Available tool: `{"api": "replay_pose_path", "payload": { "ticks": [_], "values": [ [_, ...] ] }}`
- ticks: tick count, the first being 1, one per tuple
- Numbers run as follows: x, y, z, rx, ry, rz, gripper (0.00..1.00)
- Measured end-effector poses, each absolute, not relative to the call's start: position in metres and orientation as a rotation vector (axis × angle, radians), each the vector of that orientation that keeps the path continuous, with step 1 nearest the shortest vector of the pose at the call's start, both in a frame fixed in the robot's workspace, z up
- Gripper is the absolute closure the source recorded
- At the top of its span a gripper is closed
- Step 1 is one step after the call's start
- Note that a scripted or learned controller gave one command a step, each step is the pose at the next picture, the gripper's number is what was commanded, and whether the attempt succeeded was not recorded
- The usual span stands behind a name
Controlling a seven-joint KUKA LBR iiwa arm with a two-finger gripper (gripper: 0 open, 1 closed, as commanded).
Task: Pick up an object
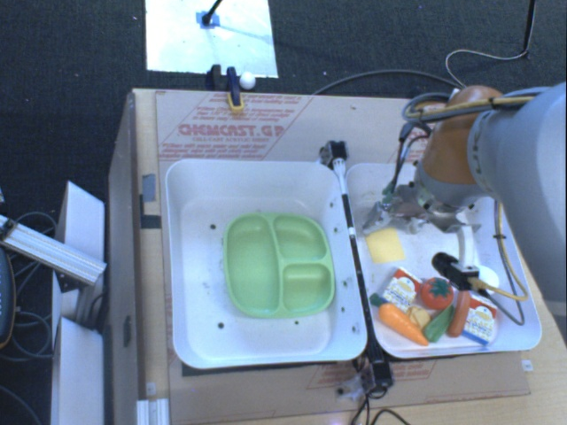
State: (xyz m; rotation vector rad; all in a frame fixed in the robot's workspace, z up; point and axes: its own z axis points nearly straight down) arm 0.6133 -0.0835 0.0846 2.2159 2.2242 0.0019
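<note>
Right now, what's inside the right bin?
Right bin holds a yellow cheese slice, tomato, carrot, sausage, green vegetable, two small cartons. The arm covers its far end.

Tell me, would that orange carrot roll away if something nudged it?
Probably only a little. The carrot is tapered, so it would likely curve round rather than run straight. It lies against other toy food, including a tomato, which should stop it. It looks like smooth plastic, so possibly light and slippery.

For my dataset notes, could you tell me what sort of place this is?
Probably a robotics lab grasping bench: a grey arm over two white bins, toy food, and a green divided plate.
</note>
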Motion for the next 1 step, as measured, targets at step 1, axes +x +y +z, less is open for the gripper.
{"api": "replay_pose_path", "payload": {
  "ticks": [1],
  "values": [
    [0.6585,-0.0832,0.0851,2.214,2.225,0.003,0.00]
  ]
}}
